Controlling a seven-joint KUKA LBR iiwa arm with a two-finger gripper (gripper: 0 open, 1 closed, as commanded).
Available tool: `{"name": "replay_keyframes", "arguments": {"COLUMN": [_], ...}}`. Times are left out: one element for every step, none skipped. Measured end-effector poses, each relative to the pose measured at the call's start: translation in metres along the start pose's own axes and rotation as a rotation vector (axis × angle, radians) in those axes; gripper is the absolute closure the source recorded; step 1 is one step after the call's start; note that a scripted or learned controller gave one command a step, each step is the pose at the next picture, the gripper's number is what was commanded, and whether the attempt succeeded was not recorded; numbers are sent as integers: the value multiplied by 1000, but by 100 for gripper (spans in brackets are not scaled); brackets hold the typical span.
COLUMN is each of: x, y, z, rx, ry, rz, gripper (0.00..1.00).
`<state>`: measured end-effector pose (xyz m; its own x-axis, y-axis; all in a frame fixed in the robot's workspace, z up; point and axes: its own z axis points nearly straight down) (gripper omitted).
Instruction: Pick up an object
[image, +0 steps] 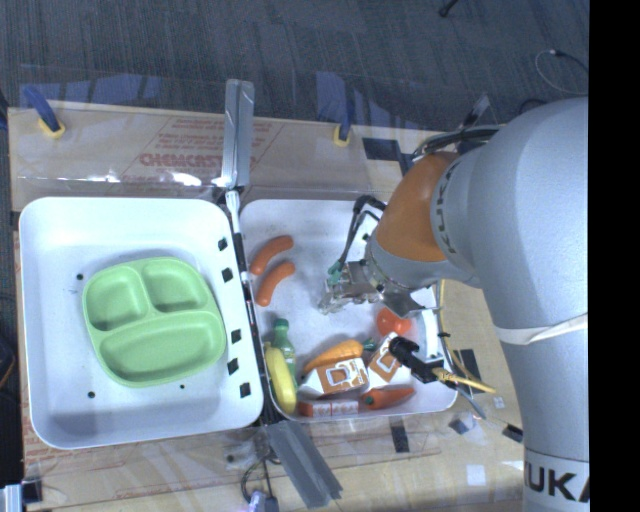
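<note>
The right bin (310, 225) holds a loose pile of toy food. Two orange sausages (271, 252) (275, 282) lie near its left wall. Along the front are a yellow banana (280, 378), a small green bottle (283, 338), an orange wedge (335, 353), a white and orange carton (345, 377), a carrot (388, 398) and a red tomato (393, 323). My gripper (342, 293) hangs low over the bin's middle, just right of the sausages and above the carton. The view is too small to tell whether anything is in it.
The left bin (60, 240) holds a green divided plate (152, 320). A grey divider strip (238, 130) runs between the bins. My arm's orange band (415, 215) and grey body cover the right bin's right side.
</note>
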<state>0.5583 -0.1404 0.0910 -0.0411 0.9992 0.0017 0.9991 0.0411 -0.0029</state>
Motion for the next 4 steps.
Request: {"name": "replay_keyframes", "arguments": {"x": [34,34,-12,-11], "y": [34,34,-36,-36], "z": [-65,-65,0,-9], "rx": [0,1,3,5], "ry": [-1,0,0,2], "rz": [177,177,245,240], "gripper": [100,0,0,100]}}
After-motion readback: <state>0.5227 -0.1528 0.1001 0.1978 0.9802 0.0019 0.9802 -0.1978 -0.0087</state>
